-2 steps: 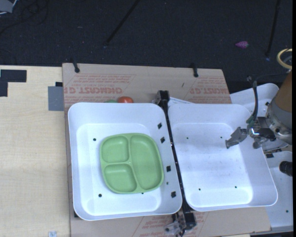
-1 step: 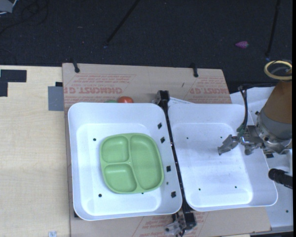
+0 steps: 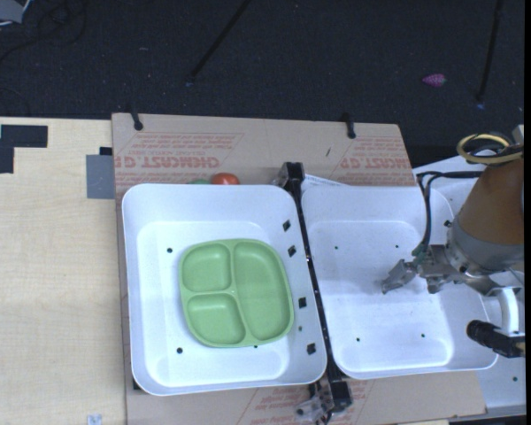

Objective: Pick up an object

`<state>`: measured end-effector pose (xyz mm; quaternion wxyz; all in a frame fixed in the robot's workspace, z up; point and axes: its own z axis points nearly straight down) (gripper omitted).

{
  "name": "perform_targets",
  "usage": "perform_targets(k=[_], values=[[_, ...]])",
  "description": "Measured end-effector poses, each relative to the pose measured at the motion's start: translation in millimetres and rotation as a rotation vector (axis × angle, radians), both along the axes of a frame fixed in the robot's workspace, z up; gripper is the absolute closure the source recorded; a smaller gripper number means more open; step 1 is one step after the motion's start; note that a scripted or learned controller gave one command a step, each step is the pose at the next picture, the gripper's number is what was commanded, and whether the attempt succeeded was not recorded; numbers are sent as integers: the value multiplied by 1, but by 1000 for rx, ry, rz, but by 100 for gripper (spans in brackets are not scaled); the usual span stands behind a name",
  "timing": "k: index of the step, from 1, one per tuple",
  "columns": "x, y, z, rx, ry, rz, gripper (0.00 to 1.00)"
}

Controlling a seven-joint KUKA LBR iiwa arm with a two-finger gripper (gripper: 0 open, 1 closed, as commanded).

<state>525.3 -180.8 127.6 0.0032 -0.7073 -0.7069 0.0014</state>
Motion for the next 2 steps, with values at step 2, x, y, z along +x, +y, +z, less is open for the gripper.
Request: perform_targets(k=[2], values=[[11, 1, 61, -3, -9, 2, 100]])
